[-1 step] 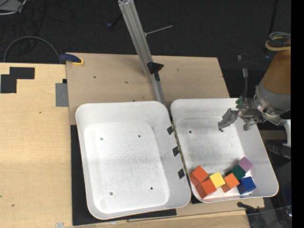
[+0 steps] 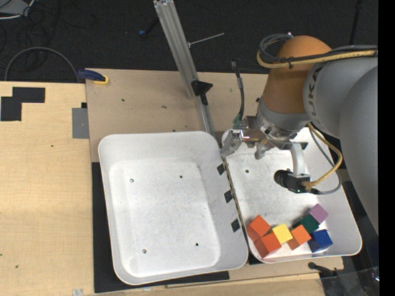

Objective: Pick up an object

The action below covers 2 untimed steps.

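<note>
Down at the far end of the right bin (image 2: pixel 345 242) sits the end effector (image 2: pixel 266 145), tucked under the big grey arm (image 2: pixel 345 110) with its round orange band (image 2: pixel 289 82). I cannot tell how it is set, since the arm hides it.

Little cubes sit bunched in the near corner of the right bin, well apart from it: two orange-red blocks (image 2: pixel 264 234), a yellow block (image 2: pixel 282 234), an orange block (image 2: pixel 301 234), a blue block (image 2: pixel 320 240), a purple block (image 2: pixel 318 214) and a dark green block (image 2: pixel 309 222) (mostly hidden).

Both bins are smooth, white and shallow with round corners. The left bin (image 2: pixel 123 150) has tiny dark specks. A ribbed metal rail (image 2: pixel 182 57) leans over the pale wooden surface (image 2: pixel 43 165). Behind is dark floor with cables.
</note>
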Tool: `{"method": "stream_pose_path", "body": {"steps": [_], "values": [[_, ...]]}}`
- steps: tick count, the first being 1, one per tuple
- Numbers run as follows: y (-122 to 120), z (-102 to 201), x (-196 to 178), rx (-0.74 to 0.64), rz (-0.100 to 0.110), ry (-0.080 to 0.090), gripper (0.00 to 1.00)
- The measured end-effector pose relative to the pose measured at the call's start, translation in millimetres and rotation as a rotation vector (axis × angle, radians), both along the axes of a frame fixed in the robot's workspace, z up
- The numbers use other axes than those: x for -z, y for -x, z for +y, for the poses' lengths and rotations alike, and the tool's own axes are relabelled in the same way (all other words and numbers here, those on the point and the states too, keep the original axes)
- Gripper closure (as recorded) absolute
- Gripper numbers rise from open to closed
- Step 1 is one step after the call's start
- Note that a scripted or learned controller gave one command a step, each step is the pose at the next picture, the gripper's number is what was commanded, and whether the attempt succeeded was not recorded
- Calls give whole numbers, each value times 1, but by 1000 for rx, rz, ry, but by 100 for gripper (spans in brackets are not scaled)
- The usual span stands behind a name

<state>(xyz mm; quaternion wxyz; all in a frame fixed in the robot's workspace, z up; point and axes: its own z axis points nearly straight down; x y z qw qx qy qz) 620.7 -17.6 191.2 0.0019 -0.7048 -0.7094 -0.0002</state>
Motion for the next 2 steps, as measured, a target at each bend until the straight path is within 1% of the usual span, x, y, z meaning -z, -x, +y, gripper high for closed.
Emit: {"method": "stream_pose_path", "body": {"steps": [2], "values": [[1, -3, -1, 3, 1, 4, 0]]}}
